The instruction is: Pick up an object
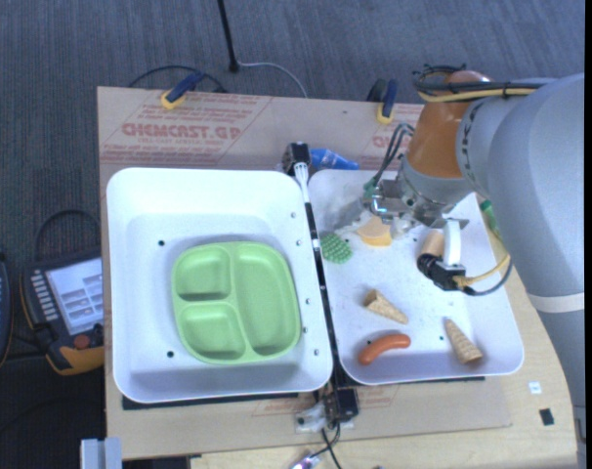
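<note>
My gripper (382,211) is low over the back of the right bin (491,360), its tip just above a pale yellow wedge-like piece (376,234). Whether it touches that piece is unclear. A green ridged piece (337,250) lies just left of it by the bin's left wall. Farther forward lie a tan wedge (386,307), a red-orange sausage (384,347) and a tan cone (461,341). The orange-banded wrist (443,145) and the grey arm cover the bin's back right corner.
The left bin (130,262) holds a green divided plate (237,299). A blue object (333,159) lies on the board behind the bins. A black-and-white cable fitting (443,259) hangs from the arm over the right bin. Yellow clamps (182,91) sit at the board's back edge.
</note>
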{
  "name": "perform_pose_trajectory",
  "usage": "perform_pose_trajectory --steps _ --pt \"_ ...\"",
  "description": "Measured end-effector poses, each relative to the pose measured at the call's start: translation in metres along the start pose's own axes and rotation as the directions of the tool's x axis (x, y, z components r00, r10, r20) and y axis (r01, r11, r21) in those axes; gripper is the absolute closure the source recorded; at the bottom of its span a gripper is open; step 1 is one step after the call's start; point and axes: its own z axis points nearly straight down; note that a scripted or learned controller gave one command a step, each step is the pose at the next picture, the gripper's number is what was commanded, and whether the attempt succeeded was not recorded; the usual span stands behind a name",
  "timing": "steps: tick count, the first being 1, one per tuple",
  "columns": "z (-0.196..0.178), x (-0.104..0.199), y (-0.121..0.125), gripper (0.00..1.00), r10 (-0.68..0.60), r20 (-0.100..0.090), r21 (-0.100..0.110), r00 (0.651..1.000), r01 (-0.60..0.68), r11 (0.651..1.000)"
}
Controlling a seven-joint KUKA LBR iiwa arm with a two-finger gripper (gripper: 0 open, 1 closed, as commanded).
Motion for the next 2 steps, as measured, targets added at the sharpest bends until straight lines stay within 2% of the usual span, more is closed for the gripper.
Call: perform_pose_trajectory --steps 1,2 --pt "-0.024 -0.08 0.023 0.0 -0.204 -0.001 0.01 0.979 0.204 0.979" --pt "0.001 -0.011 0.033 0.0 -0.313 -0.001 0.007 0.95 0.313 0.95"
